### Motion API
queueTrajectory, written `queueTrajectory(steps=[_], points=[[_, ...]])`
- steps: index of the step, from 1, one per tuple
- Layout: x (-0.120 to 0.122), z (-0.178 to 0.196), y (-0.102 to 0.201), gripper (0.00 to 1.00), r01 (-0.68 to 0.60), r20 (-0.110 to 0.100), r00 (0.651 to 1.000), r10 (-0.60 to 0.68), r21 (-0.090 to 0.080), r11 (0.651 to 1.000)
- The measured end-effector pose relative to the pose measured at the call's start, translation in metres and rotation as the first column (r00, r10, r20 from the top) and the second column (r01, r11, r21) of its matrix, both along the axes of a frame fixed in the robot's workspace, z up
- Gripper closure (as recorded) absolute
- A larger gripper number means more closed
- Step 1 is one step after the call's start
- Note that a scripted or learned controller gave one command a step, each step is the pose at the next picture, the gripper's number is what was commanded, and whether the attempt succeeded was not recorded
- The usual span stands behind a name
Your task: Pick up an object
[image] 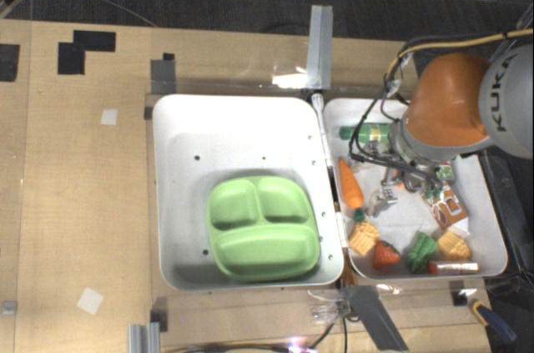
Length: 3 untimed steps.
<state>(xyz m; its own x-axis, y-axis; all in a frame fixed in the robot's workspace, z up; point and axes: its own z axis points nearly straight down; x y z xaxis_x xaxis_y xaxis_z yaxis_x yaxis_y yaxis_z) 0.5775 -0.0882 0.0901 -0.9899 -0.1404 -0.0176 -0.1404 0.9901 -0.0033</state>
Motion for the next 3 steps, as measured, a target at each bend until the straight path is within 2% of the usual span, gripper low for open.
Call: queueTrajectory(steps=[1, 2, 3], points=[[0.005, 0.015, 0.001, 1.00, -0.003, 0.018, 1.000, 0.003, 0.000, 1.000], [0.035, 0.156, -0.010, 1.00, 0.116, 0.005, 0.993, -0.116, 0.001, 0.993], [-0.058, 0.008, -0.057, 1.00, 0.281, -0.017, 0.960, -0.281, 0.001, 0.960]])
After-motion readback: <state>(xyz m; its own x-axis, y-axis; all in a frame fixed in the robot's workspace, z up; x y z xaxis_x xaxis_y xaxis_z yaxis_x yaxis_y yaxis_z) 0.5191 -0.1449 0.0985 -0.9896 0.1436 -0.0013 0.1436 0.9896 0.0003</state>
